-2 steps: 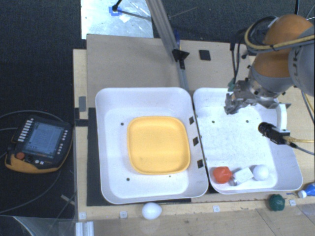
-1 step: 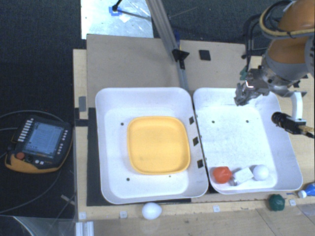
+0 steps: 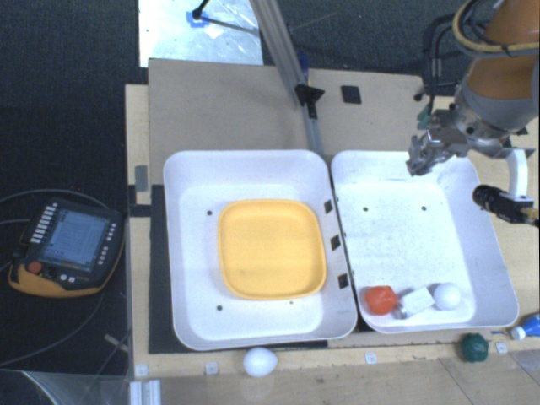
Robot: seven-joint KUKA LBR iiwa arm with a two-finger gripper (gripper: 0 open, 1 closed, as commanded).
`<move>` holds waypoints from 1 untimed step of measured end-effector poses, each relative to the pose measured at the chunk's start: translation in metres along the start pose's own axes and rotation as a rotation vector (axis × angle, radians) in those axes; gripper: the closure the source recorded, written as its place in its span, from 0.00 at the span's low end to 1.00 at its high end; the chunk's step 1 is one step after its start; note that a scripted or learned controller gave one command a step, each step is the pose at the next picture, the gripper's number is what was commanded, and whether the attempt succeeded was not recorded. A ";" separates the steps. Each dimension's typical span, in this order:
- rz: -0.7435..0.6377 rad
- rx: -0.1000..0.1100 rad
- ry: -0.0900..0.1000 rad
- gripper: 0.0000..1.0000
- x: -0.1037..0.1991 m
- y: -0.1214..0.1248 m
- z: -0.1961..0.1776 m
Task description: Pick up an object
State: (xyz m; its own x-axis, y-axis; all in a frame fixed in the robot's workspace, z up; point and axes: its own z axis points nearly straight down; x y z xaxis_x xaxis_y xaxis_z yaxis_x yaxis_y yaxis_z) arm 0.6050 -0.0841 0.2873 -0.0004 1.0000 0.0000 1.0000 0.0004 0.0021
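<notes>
**Three small things in the near corner, the arm up at the far rim**

From where I stand, the gripper [image 3: 424,154] hangs over the far edge of the right bin [image 3: 405,226], near its back wall, with the grey arm and its orange band rising off to the right. I cannot tell how its jaws stand; they are a dark clump against the white, and nothing shows in them.

The pickable things lie well apart from it, in the near part of that bin: a red-orange ball [image 3: 380,299], just beside it a small white tube-like piece [image 3: 413,302], and touching or nearly touching that, a white ball [image 3: 447,294]. The left bin [image 3: 190,226] bears a yellow plate [image 3: 272,248].

My guess is that all three are light. The red one looks slightly matte and perhaps soft, so it should take a squeeze and not skate away; I would take it across its middle, from the side away from the tube. The white ball looks smooth and hard, likelier to squirt out of a pinch, and it sits close to the bin wall. The tube lies wedged between its neighbours, leaving little room for a finger. The plate looks stiff, wide and flat, with only its rim to catch.
</notes>
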 end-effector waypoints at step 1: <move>-0.003 0.003 0.001 1.00 0.047 0.017 0.023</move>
State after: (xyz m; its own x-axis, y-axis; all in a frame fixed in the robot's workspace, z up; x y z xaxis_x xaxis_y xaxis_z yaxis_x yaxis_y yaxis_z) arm 0.6218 -0.0368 0.2643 -0.0038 1.0000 0.0007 1.0000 0.0038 -0.0004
